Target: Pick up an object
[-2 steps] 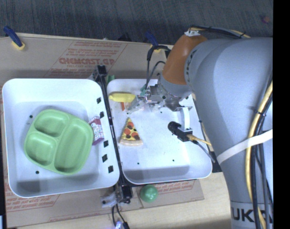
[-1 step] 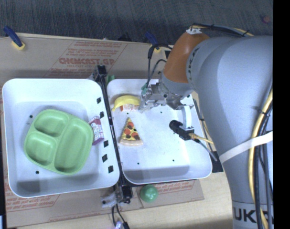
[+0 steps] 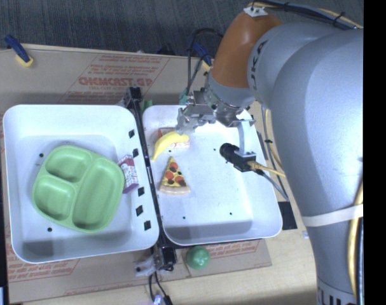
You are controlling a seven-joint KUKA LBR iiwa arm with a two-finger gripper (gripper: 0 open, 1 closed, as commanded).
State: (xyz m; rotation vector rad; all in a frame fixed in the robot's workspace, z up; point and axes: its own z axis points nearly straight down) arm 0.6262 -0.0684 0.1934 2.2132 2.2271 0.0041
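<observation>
You find the banana (image 3: 166, 143) in the right bin (image 3: 212, 199), near its far left corner, with its upper end just under the claw (image 3: 191, 121). The claw hangs over that end (apart or together, you cannot tell here). A pizza slice (image 3: 174, 176) lies just beside the banana. The left bin (image 3: 21, 138) carries a green divided plate (image 3: 78, 186) and a small packet (image 3: 129, 172). A green ball (image 3: 197, 257) sits on the surface (image 3: 285, 259).
</observation>
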